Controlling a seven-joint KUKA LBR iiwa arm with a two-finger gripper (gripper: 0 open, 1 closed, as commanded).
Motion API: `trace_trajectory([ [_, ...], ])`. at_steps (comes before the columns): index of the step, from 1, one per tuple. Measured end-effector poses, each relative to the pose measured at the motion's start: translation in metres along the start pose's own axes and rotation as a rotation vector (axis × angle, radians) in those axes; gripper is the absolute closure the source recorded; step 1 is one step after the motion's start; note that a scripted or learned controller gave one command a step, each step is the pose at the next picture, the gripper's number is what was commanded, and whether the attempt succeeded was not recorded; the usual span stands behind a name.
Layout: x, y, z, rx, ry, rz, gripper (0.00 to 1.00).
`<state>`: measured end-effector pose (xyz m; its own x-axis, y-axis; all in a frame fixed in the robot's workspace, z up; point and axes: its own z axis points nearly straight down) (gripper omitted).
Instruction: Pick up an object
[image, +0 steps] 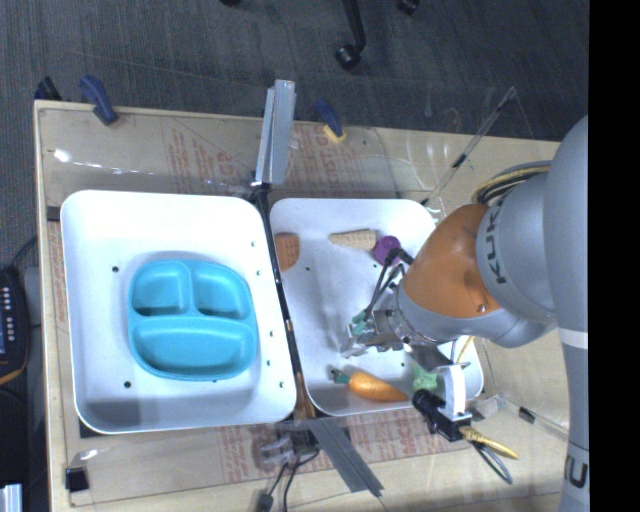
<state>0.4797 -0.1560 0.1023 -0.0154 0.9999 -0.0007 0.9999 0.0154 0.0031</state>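
Claw (362, 335): two-finger unit on grey arm (520, 250) with orange band (450, 275), recorded low inside right bin (310, 330), near its middle. Finger spread could not be told; the wrist body hid most of the mechanism and no item was seen between the tips.

Carrot (375, 386): orange, green-topped, lying flat just below the claw against the bin's near wall. Judged the likeliest target.

Purple piece (387, 247): above the claw, beside the wrist.

Cone-shaped tan piece (352, 238): above the claw, just left of the purple piece.

Brown piece (287, 250): up and left of the claw, by the bin's left wall.

Green piece (426, 381): below and right of the claw, partly under the wrist.

Blue divided plate (190, 320): well left of the claw, in left bin (90, 230).

Handling note: for the carrot, the claw would best be centred over the thick middle, closing across the short width, kept off the wall, then raised straight.
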Motion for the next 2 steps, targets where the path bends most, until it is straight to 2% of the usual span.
trace_trajectory([
  [1,0.000,0.000,0.000,0.000,0.000,0.000,0.00],
  [2,-0.031,-0.002,0.009,-0.001,0.000,0.007,0.00],
])
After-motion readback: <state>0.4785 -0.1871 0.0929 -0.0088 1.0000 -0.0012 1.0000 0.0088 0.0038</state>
